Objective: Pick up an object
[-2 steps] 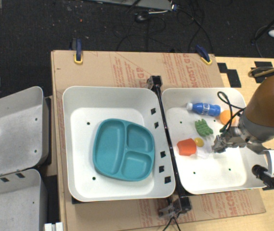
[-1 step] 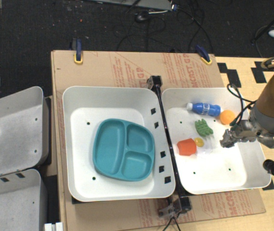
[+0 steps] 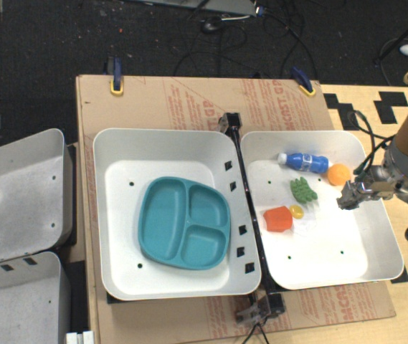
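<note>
The right bin (image 3: pixel 376 264) holds a blue bottle with a white cap (image 3: pixel 305 163), an orange ball (image 3: pixel 339 174), a green toy (image 3: pixel 303 190), a small yellow piece (image 3: pixel 297 211) and a red-orange block (image 3: pixel 278 219). My gripper (image 3: pixel 350 196) hangs over the right part of this bin, just below and right of the orange ball, apart from the objects. I see nothing between its fingers.
A teal divided plate (image 3: pixel 185 223) lies in the left bin (image 3: pixel 117 163). A black divider (image 3: pixel 245 192) runs between the bins. White trays (image 3: pixel 17 192) lie off the bench at left. Cardboard (image 3: pixel 189 99) underlies both bins.
</note>
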Controlling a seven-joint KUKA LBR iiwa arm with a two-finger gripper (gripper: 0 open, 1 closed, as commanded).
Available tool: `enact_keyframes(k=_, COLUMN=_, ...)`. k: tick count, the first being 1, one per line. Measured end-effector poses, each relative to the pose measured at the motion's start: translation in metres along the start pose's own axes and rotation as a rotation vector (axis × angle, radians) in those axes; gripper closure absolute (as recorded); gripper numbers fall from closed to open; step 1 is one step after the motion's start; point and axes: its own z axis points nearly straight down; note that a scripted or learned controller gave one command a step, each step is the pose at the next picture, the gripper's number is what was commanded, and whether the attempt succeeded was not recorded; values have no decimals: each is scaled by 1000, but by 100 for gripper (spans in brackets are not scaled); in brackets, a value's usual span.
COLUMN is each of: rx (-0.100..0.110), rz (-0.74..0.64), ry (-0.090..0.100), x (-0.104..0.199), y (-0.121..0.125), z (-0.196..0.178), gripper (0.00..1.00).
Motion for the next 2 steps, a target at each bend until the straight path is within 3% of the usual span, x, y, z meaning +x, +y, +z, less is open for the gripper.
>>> enact_keyframes(k=1, rx=-1, rz=-1, ry=0, x=1, y=5, z=-63, gripper=100)
enact_keyframes(k=2, rx=5, rz=-6, ry=4, x=60, y=13, z=-65, gripper=100)
